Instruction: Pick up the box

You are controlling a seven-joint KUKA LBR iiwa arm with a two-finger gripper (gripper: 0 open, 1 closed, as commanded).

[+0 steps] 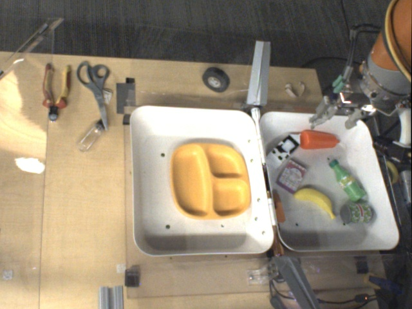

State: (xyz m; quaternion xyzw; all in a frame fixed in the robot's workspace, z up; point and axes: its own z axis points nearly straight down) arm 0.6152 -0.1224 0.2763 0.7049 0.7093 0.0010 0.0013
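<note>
**Bench with two bins: arm above the far edge of the right bin**

The surface is a pale wooden bench [64,192], bordered on the far side by dark grey carpet-like flooring [161,11]. Two shallow white bins sit side by side. The left bin [148,172] holds a yellow divided tray [210,179] at its centre. The right bin [380,237] holds the loose items.

The arm enters from the right and is cut off by the frame, so that little more than its orange band [399,31] and wrist show. The gripper [339,111] hangs over the far rim of the right bin, its two fingers spread apart with nothing between them. Cables and brackets around the wrist are hard to separate.

The box [291,175], small and purplish with a pale label, lies tilted in the left half of the right bin, well apart from the gripper. Between the two, on the far side of the box, lie an orange carrot [318,140] and a black-and-white patterned card [284,147]. Just to the near right of the box is a banana [315,200]; further right are a green bottle [347,181] and a small round tin [357,213], its markings illegible.

On the bench to the far left rest red-handled pliers [54,89], scissors [96,89] and a roll of black tape [216,78]. A grey metal bar [259,74] stands at the far end of the bins' shared edge.
</note>
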